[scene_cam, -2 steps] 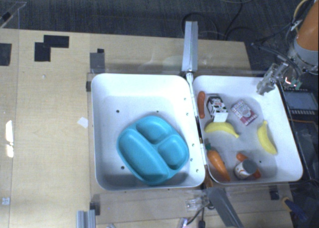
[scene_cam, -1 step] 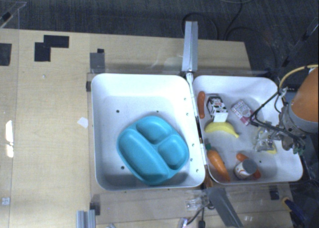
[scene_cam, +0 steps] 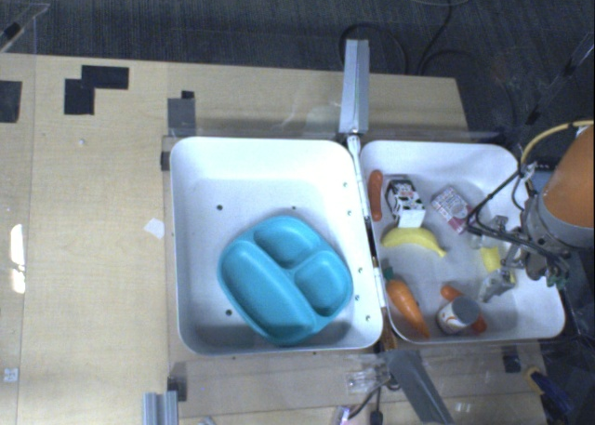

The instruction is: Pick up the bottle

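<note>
My pincer [scene_cam: 507, 276] hangs at the right edge of the frame, low over the right bin [scene_cam: 483, 155]; I cannot tell how it stands. The bottle [scene_cam: 457, 313] lies at that bin's lower edge, just left of and below my pincer, beside a carrot [scene_cam: 406, 306] and under a banana [scene_cam: 415, 241].

The arm [scene_cam: 569, 192] reaches in from the right edge, its orange band above the wrist, with the gripper [scene_cam: 502, 279] pointing down and leftward.
</note>
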